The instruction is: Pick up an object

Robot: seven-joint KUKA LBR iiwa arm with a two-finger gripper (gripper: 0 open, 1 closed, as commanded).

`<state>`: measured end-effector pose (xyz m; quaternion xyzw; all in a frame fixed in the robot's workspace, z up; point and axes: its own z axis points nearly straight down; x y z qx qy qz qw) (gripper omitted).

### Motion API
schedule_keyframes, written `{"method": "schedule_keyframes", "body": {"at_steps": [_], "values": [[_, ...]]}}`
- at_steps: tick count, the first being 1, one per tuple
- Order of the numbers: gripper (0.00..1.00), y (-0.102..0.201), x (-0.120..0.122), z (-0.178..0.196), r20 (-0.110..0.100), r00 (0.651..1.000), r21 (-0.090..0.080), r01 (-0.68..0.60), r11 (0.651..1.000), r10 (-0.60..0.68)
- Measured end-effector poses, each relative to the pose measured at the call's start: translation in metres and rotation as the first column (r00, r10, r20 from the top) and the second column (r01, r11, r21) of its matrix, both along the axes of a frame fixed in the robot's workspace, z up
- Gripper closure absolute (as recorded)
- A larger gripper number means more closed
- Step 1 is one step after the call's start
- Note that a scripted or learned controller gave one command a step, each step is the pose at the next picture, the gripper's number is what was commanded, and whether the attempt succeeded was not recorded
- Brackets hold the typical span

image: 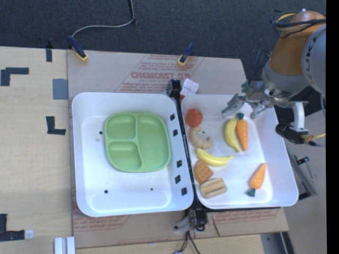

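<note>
Scanning the right bin [275, 192], I see free floor along its far edge; my jaws [244, 106] hang spread, empty, above the carrot [242, 133].

One fixed camera looks down aslant on both white bins [85, 157].

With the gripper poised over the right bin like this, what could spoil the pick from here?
1. The gripper hovers right above a carrot that lies touching a banana; closing there may catch both or push one aside.
2. That pair sits near the right bin's back wall, so a slanted descent might clip the rim.
3. The toys look smooth and rounded, so one could slip out.
</note>
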<state>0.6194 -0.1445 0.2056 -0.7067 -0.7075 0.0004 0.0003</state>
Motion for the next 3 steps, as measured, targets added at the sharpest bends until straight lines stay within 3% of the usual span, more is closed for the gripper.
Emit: {"method": "schedule_keyframes", "body": {"at_steps": [1, 2, 3], "values": [[0.0, -0.033, 0.006, -0.096, 0.008, 1.0, -0.006, 0.002, 1.0, -0.002], [0.0, -0.026, 0.006, -0.119, 0.002, 1.0, -0.003, 0.001, 1.0, -0.001], [1.0, -0.026, 0.006, -0.109, 0.003, 1.0, -0.004, 0.0, 1.0, 0.0]]}}
